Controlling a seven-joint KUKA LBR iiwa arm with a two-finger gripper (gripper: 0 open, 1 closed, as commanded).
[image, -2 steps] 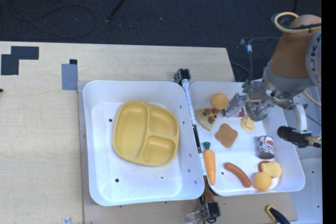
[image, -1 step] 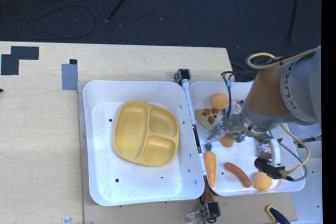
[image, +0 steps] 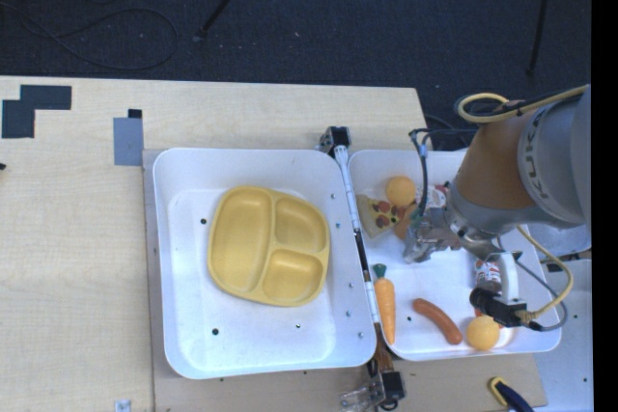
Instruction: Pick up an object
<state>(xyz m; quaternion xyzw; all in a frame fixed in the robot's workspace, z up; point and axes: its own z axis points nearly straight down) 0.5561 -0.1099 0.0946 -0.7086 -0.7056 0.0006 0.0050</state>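
Two white bins share the bench: the left bin (image: 174,343) holds a yellow divided plate (image: 268,244), while the gripper (image: 421,246) hangs low in the right bin (image: 425,348), apart from carrot (image: 385,304) and sausage (image: 436,319), probably lining up a grab; whether it holds anything, I cannot tell

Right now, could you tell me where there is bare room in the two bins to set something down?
The left bin has a bare band along its near edge, below the yellow divided plate. In the right bin, the one open patch is bordered by the carrot, the sausage and the gripper. Its far half is crowded around the orange ball.
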